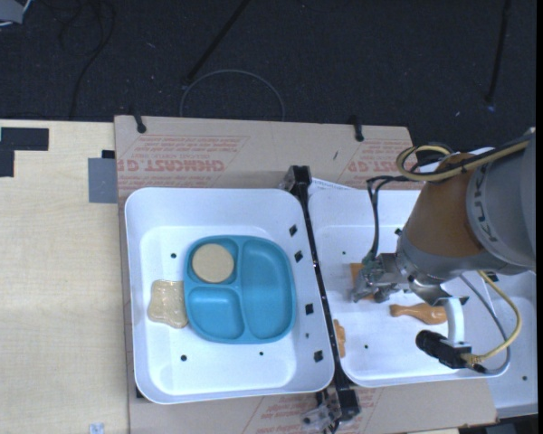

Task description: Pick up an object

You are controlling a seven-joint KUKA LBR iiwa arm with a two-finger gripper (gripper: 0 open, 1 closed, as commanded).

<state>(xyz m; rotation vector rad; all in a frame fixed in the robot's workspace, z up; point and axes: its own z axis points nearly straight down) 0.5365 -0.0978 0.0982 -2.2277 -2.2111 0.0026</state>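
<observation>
I see a smooth blue three-compartment tray (244, 298) in the left bin (154, 215), a round tan disc (212, 262) in one well and a pale, knobbly piece (167, 303) touching its left edge. The gripper (369, 283) sits low in the right bin (362, 369), near an orange-brown piece (418, 312); I cannot tell its opening.

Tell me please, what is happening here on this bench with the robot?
A grey KUKA arm reaches in from the right and has its gripper low in the right bin, close to a small orange piece. An orange-brown object lies in the same bin nearby. Whether anything is grasped cannot be told from this view. In the left bin sits a blue divided plate with a round tan item in one compartment, and a pale beige piece lies beside the plate.
</observation>
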